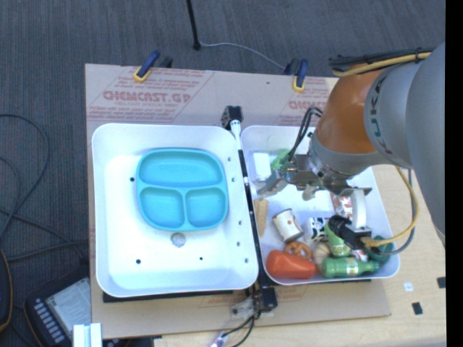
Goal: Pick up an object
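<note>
The gripper (302, 180) hangs low in the right bin (255, 147) above cluttered toys, its grasp impossible to tell, while a blue tray (181, 189) sits in the left bin (119, 215).

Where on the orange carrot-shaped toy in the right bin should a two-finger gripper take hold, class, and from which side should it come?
Grip the orange carrot-shaped toy across its thick middle, coming straight down from above. It lies flat on its side near the bin's front-left corner, so the fingers would probably fit best closing across its short width, away from the bin wall.
</note>
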Controlling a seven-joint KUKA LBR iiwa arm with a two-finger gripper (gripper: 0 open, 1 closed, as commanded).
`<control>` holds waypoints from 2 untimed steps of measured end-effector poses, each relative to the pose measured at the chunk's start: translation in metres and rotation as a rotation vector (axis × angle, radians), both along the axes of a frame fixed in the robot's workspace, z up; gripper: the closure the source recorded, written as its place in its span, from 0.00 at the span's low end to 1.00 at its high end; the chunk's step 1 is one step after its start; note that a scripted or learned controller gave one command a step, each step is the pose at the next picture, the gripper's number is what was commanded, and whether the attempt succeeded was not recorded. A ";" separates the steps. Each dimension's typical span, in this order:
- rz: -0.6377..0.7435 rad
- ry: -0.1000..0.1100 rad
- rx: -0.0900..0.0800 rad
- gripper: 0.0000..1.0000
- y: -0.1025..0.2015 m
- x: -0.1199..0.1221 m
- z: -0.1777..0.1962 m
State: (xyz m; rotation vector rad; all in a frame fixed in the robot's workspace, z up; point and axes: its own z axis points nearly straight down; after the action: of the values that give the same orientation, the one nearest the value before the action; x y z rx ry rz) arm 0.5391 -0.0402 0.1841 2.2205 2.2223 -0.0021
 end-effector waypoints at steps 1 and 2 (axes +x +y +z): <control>0.000 -0.001 0.001 0.00 -0.043 -0.029 -0.078; 0.000 0.001 0.001 1.00 -0.043 -0.029 -0.069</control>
State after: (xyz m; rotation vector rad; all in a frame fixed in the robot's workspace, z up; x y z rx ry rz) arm 0.5102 -0.0833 0.1153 2.2216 2.2229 -0.0017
